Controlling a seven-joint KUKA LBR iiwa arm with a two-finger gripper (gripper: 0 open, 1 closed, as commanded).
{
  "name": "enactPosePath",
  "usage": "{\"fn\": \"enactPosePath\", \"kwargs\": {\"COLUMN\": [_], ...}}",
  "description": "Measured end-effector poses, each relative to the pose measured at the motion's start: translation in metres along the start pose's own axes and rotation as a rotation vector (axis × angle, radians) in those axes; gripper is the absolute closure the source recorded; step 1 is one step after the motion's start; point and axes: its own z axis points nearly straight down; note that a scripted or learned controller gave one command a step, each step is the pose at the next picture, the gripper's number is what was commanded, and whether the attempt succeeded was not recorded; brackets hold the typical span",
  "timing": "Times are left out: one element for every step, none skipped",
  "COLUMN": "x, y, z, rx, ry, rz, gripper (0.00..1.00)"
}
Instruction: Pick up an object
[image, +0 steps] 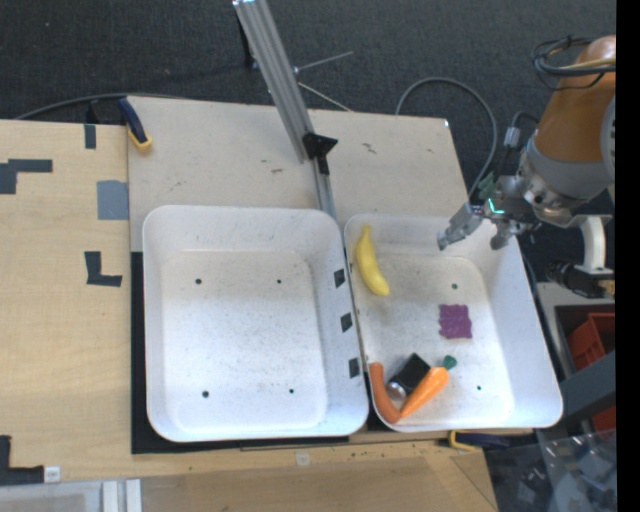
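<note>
The right bin (520, 350) holds a yellow banana (371, 263) near its far left side, a purple square piece (455, 321) in the middle, and an orange carrot (425, 391) at the near edge. A small black block (409, 373) lies against the carrot, and a curved orange piece (380, 395) rests along the bin's near left wall. My gripper (474, 231) hangs above the far right corner of this bin, open, with nothing between its fingers. It is well to the right of the banana and beyond the purple piece.
The left bin (160, 300) shows bare speckled floor. A grey metal post (290, 95) slants across the bench behind the bins. A black cable (440, 95) loops near the arm. The orange-banded arm (575, 120) fills the upper right.
</note>
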Motion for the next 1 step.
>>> {"fn": "enactPosePath", "kwargs": {"x": [0.0001], "y": [0.0008], "z": [-0.0027], "rx": [-0.004], "ry": [-0.001], "rz": [-0.001], "gripper": [0.0]}}
